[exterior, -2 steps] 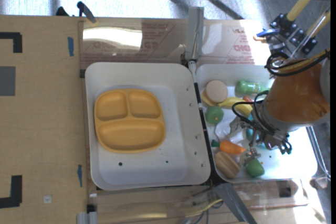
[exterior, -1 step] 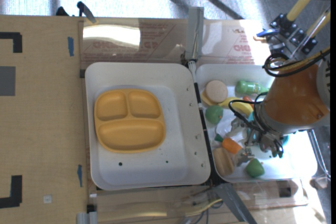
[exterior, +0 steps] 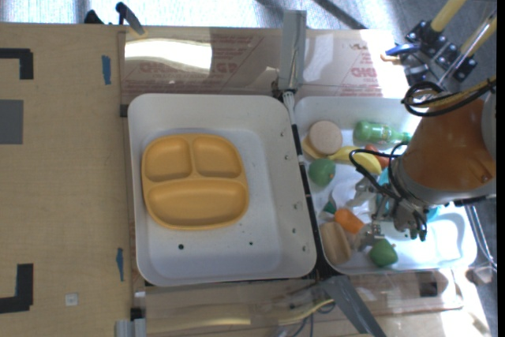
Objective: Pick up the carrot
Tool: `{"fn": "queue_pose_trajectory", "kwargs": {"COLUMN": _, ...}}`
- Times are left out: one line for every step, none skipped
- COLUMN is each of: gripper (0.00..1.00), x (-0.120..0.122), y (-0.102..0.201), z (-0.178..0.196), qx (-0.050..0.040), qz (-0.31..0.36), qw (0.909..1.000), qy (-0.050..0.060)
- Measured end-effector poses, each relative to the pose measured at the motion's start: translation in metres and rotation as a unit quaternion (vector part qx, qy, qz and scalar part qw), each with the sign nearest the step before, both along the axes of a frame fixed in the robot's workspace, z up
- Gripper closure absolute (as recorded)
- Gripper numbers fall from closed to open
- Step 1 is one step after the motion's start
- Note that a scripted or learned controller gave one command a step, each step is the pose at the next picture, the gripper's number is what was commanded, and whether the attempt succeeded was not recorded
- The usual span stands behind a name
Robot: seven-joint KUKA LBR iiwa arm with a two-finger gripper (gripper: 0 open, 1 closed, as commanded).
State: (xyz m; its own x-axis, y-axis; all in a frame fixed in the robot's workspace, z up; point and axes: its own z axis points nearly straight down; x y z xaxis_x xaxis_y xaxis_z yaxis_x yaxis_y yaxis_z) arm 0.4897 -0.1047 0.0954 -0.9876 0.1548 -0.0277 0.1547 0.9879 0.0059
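Note:
The carrot (exterior: 347, 219) is a small orange piece lying in the lower left part of the right bin (exterior: 454, 249). My gripper (exterior: 374, 222) hangs low over that bin, just right of the carrot and very close to it. From this angle I cannot tell whether it touches the carrot. The orange-banded wrist (exterior: 446, 158) hides part of the bin behind it.
Around the carrot lie a tan bread-like piece (exterior: 335, 243), a green piece (exterior: 384, 252), a green ball (exterior: 321, 171), a banana (exterior: 360, 159), a beige bun (exterior: 323, 138) and a green bottle (exterior: 379, 130). The left bin (exterior: 268, 249) holds a yellow divided plate (exterior: 195, 179).

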Motion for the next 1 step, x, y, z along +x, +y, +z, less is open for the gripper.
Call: {"fn": "queue_pose_trajectory", "kwargs": {"gripper": 0.00, "x": -0.0018, "y": 0.0056, "z": -0.0013, "qx": 0.0031, "qz": -0.133, "qw": 0.9911, "qy": 0.002}}
